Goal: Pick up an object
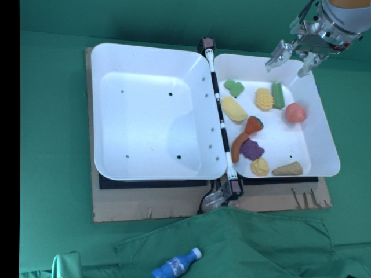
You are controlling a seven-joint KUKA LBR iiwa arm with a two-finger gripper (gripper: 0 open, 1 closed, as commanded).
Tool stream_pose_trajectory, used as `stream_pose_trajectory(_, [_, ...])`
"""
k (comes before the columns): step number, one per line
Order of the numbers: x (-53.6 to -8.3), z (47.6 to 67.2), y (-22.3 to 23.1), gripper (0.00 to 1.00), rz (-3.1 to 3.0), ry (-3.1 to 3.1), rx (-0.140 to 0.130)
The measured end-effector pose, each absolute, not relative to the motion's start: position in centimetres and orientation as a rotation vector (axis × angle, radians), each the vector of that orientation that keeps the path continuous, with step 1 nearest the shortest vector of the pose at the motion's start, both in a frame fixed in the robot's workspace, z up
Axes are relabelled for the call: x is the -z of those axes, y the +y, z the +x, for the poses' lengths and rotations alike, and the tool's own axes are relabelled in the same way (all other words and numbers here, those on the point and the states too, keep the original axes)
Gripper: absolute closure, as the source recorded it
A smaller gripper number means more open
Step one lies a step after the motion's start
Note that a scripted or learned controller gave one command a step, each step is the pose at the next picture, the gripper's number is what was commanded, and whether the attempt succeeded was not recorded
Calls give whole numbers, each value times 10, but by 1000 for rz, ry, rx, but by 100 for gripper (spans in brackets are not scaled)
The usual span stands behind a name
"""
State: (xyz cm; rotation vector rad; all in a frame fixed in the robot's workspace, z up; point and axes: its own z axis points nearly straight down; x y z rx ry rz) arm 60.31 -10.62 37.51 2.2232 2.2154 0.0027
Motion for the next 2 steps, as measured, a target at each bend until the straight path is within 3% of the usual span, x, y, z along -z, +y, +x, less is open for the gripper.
stream_pose_trajectory(1, [-276, 602, -74, 0, 2226, 2224, 6])
stream_pose_trajectory(2, [-183, 602, -114, 0, 2225, 2207, -3])
